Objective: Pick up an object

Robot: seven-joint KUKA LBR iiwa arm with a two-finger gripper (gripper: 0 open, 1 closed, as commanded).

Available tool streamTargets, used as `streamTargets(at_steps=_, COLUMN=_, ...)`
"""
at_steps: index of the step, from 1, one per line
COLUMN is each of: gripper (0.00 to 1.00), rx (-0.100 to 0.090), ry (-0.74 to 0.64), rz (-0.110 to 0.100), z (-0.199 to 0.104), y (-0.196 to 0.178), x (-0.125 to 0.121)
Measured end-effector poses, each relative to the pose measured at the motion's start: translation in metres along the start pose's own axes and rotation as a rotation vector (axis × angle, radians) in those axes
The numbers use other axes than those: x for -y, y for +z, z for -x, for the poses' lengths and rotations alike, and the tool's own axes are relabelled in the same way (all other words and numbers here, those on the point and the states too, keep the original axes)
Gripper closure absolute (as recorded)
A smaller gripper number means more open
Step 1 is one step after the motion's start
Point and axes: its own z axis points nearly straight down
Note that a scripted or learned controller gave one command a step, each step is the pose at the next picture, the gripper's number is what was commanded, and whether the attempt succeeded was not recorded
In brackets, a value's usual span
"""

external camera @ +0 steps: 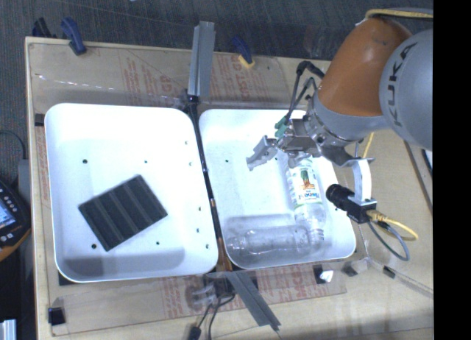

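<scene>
Labelled clear plastic bottle [305,191] lay just below the gripper [276,147] in the right bin [228,184], long axis running away from the gripper toward the bin's near wall, its orange-and-green label facing up. A second clear bottle [274,241] lay crosswise beyond its far end. Whether the gripper was apart or closed could not be told. A dark ribbed slab [122,211] lay in the left bin [88,129].

Robot lab, clamped bench [110,73], KUKA arm [383,73]
</scene>
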Motion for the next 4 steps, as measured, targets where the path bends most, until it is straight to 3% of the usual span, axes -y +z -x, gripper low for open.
streamTargets(at_steps=1, gripper=0.0, rx=0.002, ry=-0.184, rz=0.003, z=0.071, y=0.027, x=-0.01)
streamTargets(at_steps=2, gripper=0.0, rx=-0.001, ry=0.025, rz=-0.001, z=0.091, y=0.068, x=0.0)
streamTargets(at_steps=3, gripper=0.0, rx=0.001, ry=-0.042, rz=0.003, z=0.09, y=0.096, x=-0.026)
streamTargets(at_steps=4, gripper=0.0, rx=0.001, ry=-0.042, rz=0.003, z=0.091, y=0.096, x=-0.026)
